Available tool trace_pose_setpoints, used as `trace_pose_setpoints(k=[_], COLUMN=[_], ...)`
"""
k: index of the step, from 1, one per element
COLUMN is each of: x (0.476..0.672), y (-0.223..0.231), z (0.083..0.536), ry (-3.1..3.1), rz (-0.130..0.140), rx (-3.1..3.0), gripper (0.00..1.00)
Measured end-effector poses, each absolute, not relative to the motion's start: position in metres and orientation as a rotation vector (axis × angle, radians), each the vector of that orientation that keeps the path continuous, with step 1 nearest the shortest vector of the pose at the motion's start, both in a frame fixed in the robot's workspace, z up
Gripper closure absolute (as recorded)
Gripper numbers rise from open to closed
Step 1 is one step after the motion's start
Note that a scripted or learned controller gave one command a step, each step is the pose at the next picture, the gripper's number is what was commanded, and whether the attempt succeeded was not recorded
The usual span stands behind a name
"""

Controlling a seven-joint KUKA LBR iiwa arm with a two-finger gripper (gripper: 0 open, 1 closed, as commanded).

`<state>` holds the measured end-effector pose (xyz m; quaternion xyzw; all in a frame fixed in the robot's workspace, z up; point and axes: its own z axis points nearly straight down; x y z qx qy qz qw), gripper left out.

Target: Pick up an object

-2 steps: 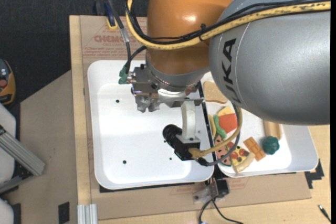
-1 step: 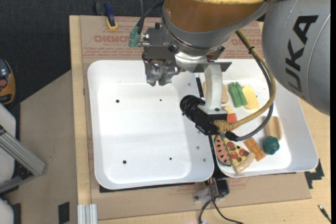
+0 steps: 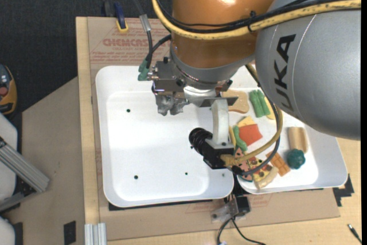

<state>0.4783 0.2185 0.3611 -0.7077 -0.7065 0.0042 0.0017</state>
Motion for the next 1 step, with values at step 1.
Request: trace_pose_setpoints(k=[1], x=[0.4793], y=[0.2195], z=[0.3757], ry=[-2.222], rz=[-0.002], rx=[-2.221], gripper=[1.00])
